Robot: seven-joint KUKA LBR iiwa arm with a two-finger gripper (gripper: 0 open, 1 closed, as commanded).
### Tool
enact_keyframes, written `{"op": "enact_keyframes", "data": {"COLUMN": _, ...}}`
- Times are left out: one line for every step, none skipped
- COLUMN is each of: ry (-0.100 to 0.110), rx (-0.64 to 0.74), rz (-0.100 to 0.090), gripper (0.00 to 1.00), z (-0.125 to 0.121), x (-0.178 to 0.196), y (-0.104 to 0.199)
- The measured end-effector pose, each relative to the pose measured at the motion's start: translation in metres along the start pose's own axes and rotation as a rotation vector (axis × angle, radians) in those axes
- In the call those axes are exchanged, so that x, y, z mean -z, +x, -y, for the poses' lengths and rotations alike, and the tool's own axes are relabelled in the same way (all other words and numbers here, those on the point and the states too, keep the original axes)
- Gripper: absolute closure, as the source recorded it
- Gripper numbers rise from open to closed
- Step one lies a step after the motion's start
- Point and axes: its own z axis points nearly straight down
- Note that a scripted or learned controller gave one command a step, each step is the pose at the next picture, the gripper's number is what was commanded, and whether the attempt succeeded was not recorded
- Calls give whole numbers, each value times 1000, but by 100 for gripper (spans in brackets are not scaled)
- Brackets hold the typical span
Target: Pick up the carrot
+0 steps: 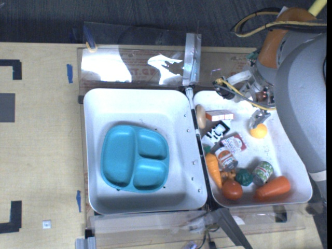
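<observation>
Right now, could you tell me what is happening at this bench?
A grey arm reaches in from the right, its gripper low over the right bin, just above a small yellow ball. The carrot lies untouched against that bin's left wall. The left bin holds a blue divided plate.

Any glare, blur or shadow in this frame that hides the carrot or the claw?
Camera view: strong glare on the clear sheet behind the left bin; the carrot in the right bin is evenly lit and fairly sharp; the claw is small and soft above a yellow ball; the arm looms blurred at right.
</observation>
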Motion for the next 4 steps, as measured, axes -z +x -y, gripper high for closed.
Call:
{"op": "enact_keyframes", "data": {"ry": -1, "rx": 170, "rz": 0, "gripper": 0, "z": 6, "x": -59, "y": -71}}
{"op": "enact_keyframes", "data": {"ry": 0, "rx": 27, "rz": 3, "gripper": 0, "z": -37, "x": -32, "y": -73}}
{"op": "enact_keyframes", "data": {"ry": 2, "rx": 144, "rz": 5, "gripper": 0, "z": -24, "x": -59, "y": -69}}
{"op": "enact_keyframes", "data": {"ry": 0, "rx": 55, "rz": 0, "gripper": 0, "z": -25, "x": -13, "y": -19}}
